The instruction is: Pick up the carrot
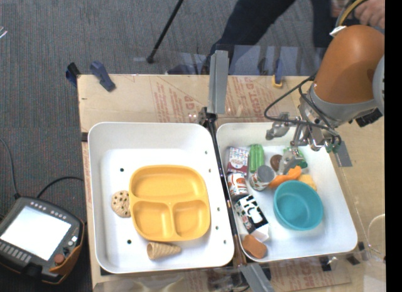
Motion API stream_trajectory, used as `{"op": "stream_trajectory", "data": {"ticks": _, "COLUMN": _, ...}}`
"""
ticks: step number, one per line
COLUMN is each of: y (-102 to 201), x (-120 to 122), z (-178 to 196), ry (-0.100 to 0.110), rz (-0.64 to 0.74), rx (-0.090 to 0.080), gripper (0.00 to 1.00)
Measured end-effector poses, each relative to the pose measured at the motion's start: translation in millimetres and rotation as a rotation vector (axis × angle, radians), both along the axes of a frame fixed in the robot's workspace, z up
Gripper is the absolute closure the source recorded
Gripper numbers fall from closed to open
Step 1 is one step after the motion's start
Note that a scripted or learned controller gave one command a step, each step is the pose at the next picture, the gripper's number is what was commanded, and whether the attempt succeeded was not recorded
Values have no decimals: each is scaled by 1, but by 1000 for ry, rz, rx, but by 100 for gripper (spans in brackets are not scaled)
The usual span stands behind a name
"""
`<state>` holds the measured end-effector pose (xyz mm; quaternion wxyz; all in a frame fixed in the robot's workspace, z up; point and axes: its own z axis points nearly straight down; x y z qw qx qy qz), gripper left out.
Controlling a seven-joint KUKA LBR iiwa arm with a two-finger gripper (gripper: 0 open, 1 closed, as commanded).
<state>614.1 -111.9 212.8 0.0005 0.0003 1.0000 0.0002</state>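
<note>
The carrot (286, 178) is a small orange piece lying slantwise in the right bin (342, 221), just above the rim of a teal bowl (298, 205). My gripper (294, 159) hangs at the end of the grey and orange arm, directly over the carrot's upper right end. It looks open, with the fingertips just above the carrot and nothing between them. The gripper body partly hides the bin floor behind it.
Around the carrot lie a grey cup (264, 176), a green tube (255, 157), a can (237, 184), a red and white packet (237, 157), a black and white carton (252, 212) and a brown piece (254, 245). The left bin (103, 152) holds a yellow divided plate (169, 206), a cookie (120, 203) and a cone (163, 250).
</note>
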Motion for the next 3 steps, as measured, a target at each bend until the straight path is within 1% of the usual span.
{"op": "stream_trajectory", "data": {"ticks": 1, "y": -46, "x": -11, "z": -128, "ry": 5, "rz": 31, "rx": 1, "gripper": 0}}
{"op": "stream_trajectory", "data": {"ticks": 2, "y": -47, "x": -29, "z": -125, "ry": 0, "rz": -3, "rx": 1, "gripper": 0}}
{"op": "stream_trajectory", "data": {"ticks": 3, "y": -16, "x": -26, "z": -124, "ry": -1, "rz": 107, "rx": 0, "gripper": 0}}
